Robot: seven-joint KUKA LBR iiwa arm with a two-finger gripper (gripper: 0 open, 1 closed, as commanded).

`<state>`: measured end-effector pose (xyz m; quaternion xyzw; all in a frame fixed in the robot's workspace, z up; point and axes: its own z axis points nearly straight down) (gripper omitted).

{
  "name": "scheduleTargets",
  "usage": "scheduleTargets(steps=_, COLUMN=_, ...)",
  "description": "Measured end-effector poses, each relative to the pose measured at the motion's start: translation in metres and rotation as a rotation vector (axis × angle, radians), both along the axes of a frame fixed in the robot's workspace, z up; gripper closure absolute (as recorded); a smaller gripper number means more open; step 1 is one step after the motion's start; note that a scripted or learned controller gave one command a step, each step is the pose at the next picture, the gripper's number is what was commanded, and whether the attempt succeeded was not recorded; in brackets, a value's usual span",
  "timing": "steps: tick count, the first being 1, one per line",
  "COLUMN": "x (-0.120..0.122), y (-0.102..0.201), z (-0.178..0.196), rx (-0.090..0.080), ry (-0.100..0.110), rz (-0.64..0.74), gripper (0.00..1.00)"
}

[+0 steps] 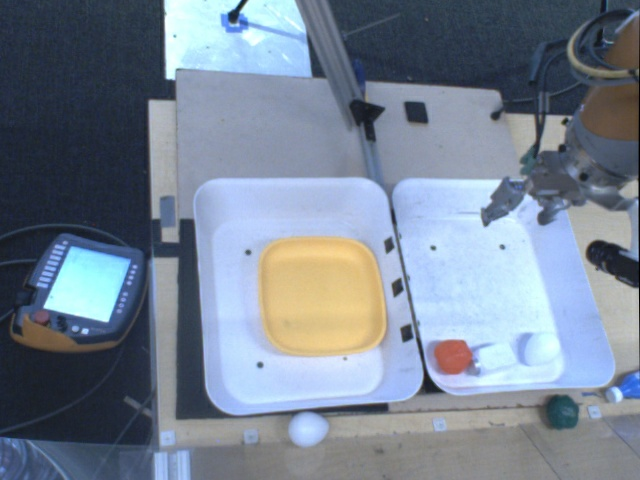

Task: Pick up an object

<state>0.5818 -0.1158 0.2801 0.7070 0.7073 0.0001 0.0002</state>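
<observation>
Right bin (470, 288): red object (452, 357) far below jaws (522, 206).

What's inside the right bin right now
Along the near edge of the right bin lie a red-orange object, a small white block and a white ball. The gripper hangs above its far end, hiding a little floor.

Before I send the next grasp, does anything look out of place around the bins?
Yes. A white egg-shaped object lies on the bench in front of the left bin, and a dark green ball sits outside the right bin near its front corner. Both are outside the bins.
</observation>
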Motion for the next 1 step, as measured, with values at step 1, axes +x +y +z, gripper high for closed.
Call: scheduleTargets(steps=1, x=-0.0051, y=0.0083, z=-0.0564, rx=0.001, ry=0.004, rz=0.000, gripper=0.00)
